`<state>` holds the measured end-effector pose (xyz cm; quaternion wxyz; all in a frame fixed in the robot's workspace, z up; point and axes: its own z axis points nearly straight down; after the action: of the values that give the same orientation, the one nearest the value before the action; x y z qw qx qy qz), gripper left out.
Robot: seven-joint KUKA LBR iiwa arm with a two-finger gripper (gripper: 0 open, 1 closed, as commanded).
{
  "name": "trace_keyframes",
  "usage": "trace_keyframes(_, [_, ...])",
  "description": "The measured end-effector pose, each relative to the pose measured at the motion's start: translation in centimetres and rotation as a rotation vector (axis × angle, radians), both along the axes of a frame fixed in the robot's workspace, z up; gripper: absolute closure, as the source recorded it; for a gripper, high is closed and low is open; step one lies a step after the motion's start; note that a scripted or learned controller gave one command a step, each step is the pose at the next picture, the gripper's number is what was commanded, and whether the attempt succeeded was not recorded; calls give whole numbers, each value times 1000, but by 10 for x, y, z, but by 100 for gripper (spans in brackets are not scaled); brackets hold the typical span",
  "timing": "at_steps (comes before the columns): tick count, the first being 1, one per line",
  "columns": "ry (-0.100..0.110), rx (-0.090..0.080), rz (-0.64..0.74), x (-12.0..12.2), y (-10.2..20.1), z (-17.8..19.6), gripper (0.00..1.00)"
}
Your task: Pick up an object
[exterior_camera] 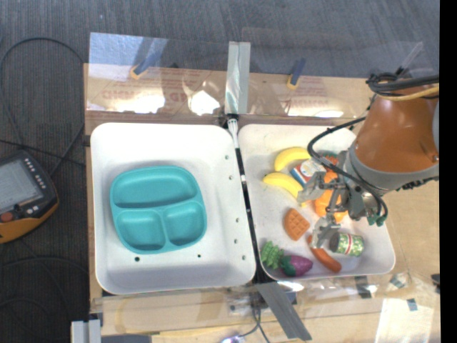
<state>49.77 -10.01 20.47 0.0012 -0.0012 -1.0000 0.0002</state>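
Over the right bin (pixel 250 191), the gripper (pixel 330 207) hangs low among the toy food, seemingly lining up a grab. I can't tell what its tips are doing. An orange piece (pixel 325 200) sits right beside it, the can (pixel 348 245) just below, a waffle (pixel 296 224) and bananas (pixel 284 174) off to the side. The teal tray (pixel 157 207) lies apart in the left bin (pixel 103 263), likely out of play.

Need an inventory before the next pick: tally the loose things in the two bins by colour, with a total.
Yellow: 2, the two bananas
Orange: 3, the waffle piece, the carrot, the orange item under the gripper
Green: 2, the leafy vegetable, the can
Purple: 1, the eggplant
Teal: 1, the divided tray
Total: 9
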Motion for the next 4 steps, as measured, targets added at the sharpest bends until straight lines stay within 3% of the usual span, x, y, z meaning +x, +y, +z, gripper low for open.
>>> trace_keyframes(1, [-1, 0, -124, 32, 7, -108, 0])
trace_keyframes(2, [-33, 3, -255, 11, 2, -112, 0])
trace_keyframes(3, [-24, 1, -253, 9, 3, -105, 100])
trace_keyframes(4, [-3, -1, -248, 94, 25, 33, 100])
